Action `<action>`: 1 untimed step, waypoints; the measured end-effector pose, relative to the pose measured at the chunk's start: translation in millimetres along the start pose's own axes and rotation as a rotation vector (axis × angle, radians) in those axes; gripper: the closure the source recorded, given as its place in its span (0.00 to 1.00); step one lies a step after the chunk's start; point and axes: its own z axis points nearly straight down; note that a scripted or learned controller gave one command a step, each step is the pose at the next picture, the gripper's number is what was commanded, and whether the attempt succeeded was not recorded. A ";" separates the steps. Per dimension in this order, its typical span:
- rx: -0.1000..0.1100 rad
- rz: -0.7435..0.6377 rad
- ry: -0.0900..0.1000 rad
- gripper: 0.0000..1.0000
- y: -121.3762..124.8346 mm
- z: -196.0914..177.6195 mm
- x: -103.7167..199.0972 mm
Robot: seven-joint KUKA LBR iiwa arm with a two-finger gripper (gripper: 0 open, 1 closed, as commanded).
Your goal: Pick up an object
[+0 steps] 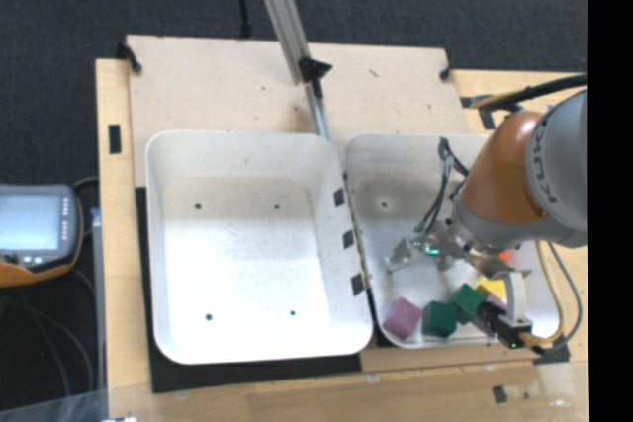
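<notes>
Several small blocks lie at the near end of the right bin point(396, 173): a purple block point(403, 316), a dark green block point(440, 318), another green piece point(469, 299) and a yellow block point(492, 289) behind it. My gripper point(420, 250) reaches down into this bin from the right, just above and behind the blocks, with a small green light glowing on it. The arm's orange band point(499, 175) and grey body cover the bin's right part. Nothing visible sits between the fingers.
The left bin point(247, 242) stands beside the right one, sharing a middle wall with black clips point(348, 237). A slanted metal rail point(282, 5) rises behind the bins. A handheld screen unit point(38, 227) lies off the bench at the left.
</notes>
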 end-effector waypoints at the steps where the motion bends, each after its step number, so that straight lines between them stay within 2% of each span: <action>1: -0.003 -0.014 0.000 0.00 72.2 0.7 33.4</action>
